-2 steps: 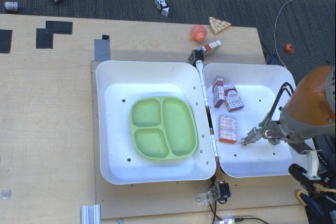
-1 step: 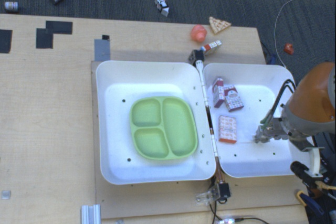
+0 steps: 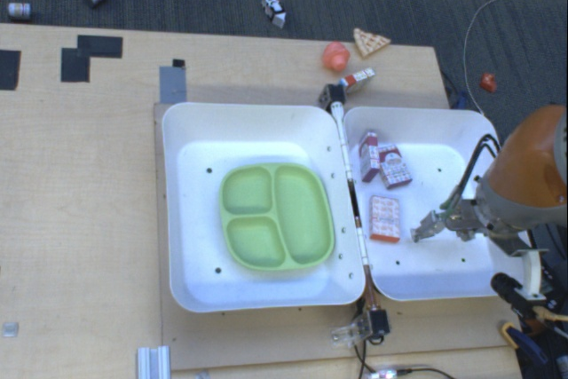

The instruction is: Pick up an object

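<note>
tool point(image 3: 424, 229): low in the right bin, tips pointing left toward the packets; whether it is spread or pressed together i cannot tell at this size, and nothing shows between its tips
arm point(image 3: 531, 169): grey, orange band above the wrist, reaching in from the right and bent down over the right bin, which suits a low approach to flat things
nearest thing: an orange-red packet point(image 3: 385, 218) lying flat on the bin floor, just left of the tool, apart from it; judged the likely pick since the tips point at it
other candidates: a red and white packet point(image 3: 395, 167) and a darker carton point(image 3: 368, 156), touching one another, further up the same bin
right bin point(image 3: 444, 280): shallow and white, walls keep loose pieces within reach
left bin point(image 3: 186, 191): holds a green divided plate point(image 3: 277, 217), well apart from the tool
bench point(image 3: 80, 209): pale wood, with a red ball point(image 3: 335, 56) and a marker point(image 3: 359, 78) near its far edge
progress: nothing lifted yet, by my reading
</note>
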Controlling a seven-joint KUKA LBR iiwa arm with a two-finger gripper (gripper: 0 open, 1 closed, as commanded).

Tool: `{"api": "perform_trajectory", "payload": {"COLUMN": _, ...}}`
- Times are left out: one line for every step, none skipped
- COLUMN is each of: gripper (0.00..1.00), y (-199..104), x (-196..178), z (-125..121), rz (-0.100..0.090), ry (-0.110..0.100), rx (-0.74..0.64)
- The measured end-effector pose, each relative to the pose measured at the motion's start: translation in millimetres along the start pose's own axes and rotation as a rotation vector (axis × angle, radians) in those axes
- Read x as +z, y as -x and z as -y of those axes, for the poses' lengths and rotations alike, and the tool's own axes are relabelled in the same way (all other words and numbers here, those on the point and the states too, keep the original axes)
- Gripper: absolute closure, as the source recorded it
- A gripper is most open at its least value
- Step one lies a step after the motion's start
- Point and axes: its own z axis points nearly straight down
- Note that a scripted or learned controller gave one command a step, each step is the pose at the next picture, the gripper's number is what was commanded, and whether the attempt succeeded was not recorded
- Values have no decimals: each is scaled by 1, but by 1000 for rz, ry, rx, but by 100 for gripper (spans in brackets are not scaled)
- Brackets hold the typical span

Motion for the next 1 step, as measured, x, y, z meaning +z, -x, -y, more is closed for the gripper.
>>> {"api": "perform_trajectory", "payload": {"gripper": 100, "y": 0, "x": -10, "z": -2, "rz": 0, "ry": 4, "rx": -2}}
